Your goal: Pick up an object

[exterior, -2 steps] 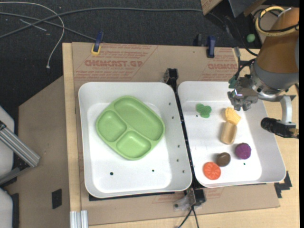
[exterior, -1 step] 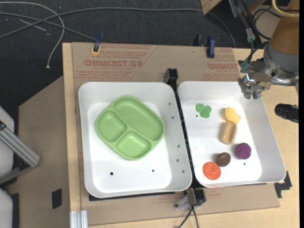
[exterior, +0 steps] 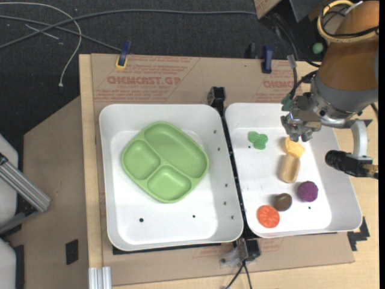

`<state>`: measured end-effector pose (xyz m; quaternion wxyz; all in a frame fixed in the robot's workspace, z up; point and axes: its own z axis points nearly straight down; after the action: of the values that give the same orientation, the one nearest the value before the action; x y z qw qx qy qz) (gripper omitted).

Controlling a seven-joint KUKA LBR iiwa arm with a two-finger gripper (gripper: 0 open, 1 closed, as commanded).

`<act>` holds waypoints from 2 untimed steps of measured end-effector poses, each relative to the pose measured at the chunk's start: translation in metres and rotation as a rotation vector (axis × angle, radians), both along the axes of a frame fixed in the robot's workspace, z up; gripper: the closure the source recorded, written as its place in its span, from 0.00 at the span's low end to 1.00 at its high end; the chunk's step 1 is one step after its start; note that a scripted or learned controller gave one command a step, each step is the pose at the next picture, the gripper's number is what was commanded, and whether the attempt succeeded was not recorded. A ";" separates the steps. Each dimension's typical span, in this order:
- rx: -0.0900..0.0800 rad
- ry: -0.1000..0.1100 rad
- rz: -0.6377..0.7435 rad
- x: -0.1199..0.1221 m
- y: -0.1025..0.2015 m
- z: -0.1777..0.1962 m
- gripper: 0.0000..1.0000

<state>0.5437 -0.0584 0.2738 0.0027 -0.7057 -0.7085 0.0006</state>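
Two bins: white, sitting side by side on the counter (exterior: 60,161); left bin (exterior: 114,179), right bin (exterior: 252,179).
Left bin contents: one green divided plate (exterior: 165,161), lying flat with three compartments.
Right bin contents: six small objects.
Objects counted: one green leafy piece (exterior: 258,139), one yellow wedge (exterior: 294,148), one tan cylinder (exterior: 289,168), one purple round piece (exterior: 308,191), one brown lump (exterior: 283,201), one orange-red round piece (exterior: 268,216).
My gripper (exterior: 300,127): hovering over the right bin's far part, just above the yellow wedge.
My grip: I cannot tell whether I am clenched or released.
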 end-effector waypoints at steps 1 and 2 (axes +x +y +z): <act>-0.001 -0.001 0.000 -0.015 0.040 -0.008 1.00; 0.000 0.000 0.001 -0.035 0.088 -0.014 1.00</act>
<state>0.5086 0.0295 0.2597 0.0026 -0.7054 -0.7088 0.0006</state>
